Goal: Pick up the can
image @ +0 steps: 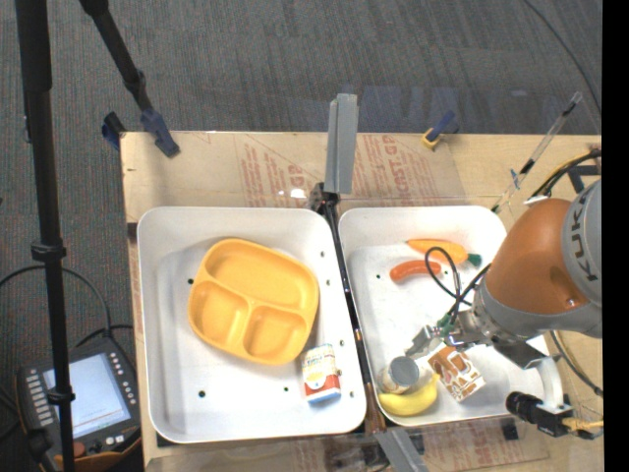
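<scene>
Starting on the left of the worktop (236, 170), the left bin (157, 264) carries a yellow divided plate (254, 301) lying flat near its middle, and a small carton (321, 374) standing close to the near right corner, just off the plate's near edge. Across the divider, the right bin (393, 226) is the busy one: an orange carrot (442, 250) and a red pepper (417, 268) lie side by side at the far end, well apart from the action. Down at the near left corner sits the can (402, 372), upright with its grey top facing up, touching a banana (413, 399) that curls along its near side. Just right of those is a brown snack packet (457, 373). And here is the claw (432, 338), reaching in from the right under the orange-banded arm (531, 264), poised just beyond and right of the can; whether its tips are spread or closed, I cannot tell, as wrist and cables crowd the view. Nothing shows pinched there, so I judge this the approach step, grasp not yet made. The next move looks to call for shifting nearer and left to centre over the can, then straddling it cleanly without catching the banana or the packet.
</scene>
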Available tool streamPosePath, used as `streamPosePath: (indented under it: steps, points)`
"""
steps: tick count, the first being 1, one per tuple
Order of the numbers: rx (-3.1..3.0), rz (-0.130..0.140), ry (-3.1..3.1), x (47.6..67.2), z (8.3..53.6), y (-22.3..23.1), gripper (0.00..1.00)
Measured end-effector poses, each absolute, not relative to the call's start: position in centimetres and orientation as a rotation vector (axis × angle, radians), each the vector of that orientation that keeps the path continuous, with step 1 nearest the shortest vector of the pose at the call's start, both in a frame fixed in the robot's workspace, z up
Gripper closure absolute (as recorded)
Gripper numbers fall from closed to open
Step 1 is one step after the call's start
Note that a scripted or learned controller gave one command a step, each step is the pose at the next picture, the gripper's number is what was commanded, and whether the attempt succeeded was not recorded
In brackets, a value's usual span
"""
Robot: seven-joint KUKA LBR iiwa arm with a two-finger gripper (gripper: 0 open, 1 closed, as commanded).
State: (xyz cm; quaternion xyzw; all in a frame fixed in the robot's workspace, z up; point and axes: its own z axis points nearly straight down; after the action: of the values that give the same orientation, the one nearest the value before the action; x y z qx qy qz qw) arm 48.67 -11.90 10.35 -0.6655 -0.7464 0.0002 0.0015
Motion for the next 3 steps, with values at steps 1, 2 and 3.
streamPosePath:
  steps: [1, 2, 3]
  points:
    - [-2.166, 0.003, -2.271, 55.8, 8.6, -15.4, 0.00]
    - [-2.263, 0.003, -2.172, 55.2, 8.6, -10.8, 0.00]
    - [-2.033, 0.001, -2.395, 62.2, 19.3, -8.4, 0.00]
